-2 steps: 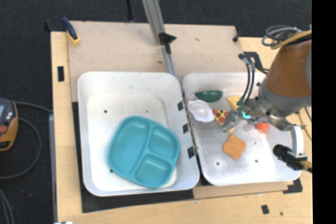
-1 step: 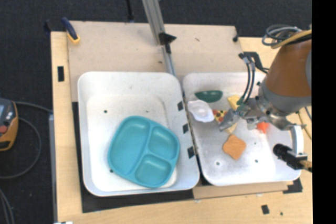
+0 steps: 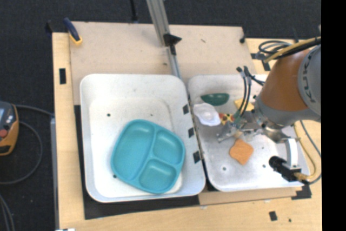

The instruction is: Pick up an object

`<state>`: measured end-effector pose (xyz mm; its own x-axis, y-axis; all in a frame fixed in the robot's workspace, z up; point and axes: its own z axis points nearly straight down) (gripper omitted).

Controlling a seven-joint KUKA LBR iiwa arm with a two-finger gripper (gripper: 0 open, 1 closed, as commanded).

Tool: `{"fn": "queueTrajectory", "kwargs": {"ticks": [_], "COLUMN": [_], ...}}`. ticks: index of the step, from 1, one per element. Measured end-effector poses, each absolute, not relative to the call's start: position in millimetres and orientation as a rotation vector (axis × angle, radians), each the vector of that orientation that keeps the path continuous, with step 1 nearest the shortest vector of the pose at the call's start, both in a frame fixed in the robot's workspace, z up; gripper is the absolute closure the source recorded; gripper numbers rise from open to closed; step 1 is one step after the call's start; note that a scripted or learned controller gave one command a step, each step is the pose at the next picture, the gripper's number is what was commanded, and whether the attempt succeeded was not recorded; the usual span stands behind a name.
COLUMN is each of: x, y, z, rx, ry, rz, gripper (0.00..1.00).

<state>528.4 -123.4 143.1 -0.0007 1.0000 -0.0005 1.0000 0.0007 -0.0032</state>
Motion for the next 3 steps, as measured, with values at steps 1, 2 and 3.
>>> {"fn": "queueTrajectory", "kwargs": {"ticks": [1,2,3], "x": [530.0,532.8,538.2], "y": [-125.4,-127.0,-125.7], "z": [101.5,115.7,179.7], "rx": [-2.226,-2.236,-2.223], "ry": [-2.226,-2.226,-2.231], "rz": [-0.001,-0.009,-0.007], "gripper": [0.00,1.00,1.00]}}
